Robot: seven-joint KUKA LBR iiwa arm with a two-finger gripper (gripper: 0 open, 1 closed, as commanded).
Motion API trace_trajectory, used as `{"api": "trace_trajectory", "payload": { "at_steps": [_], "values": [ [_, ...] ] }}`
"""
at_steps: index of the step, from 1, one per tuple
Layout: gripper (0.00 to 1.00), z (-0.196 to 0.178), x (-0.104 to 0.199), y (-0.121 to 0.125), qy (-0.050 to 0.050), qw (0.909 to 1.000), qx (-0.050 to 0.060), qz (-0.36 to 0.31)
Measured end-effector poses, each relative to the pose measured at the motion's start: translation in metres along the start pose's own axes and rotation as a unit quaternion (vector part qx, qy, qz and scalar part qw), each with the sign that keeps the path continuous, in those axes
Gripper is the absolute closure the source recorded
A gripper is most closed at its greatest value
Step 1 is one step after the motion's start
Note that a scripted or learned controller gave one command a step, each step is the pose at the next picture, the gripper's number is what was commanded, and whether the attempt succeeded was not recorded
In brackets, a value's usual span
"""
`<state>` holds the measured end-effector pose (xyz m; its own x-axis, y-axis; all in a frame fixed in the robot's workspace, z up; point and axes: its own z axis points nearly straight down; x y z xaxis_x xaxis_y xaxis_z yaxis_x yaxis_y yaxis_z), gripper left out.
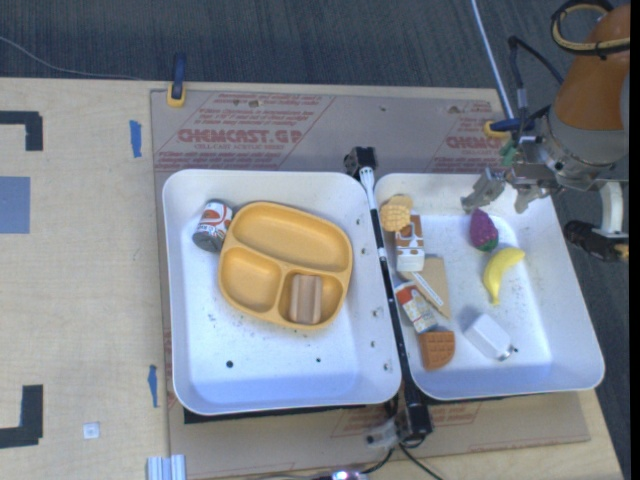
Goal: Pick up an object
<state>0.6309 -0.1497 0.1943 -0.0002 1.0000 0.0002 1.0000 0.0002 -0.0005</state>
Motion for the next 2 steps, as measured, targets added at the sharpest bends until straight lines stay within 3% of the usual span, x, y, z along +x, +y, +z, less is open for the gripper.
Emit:
{"api": "trace_trajectory", "payload": {
  "at_steps": [1, 2],
  "values": [
    [0.00, 0.098, 0.009, -0.025, 0.000, 1.0000, -0.002, 0.000],
    [0.00, 0.105, 0.052, -0.063, -0.004, 1.0000, -0.007, 0.001]
  ]
}}
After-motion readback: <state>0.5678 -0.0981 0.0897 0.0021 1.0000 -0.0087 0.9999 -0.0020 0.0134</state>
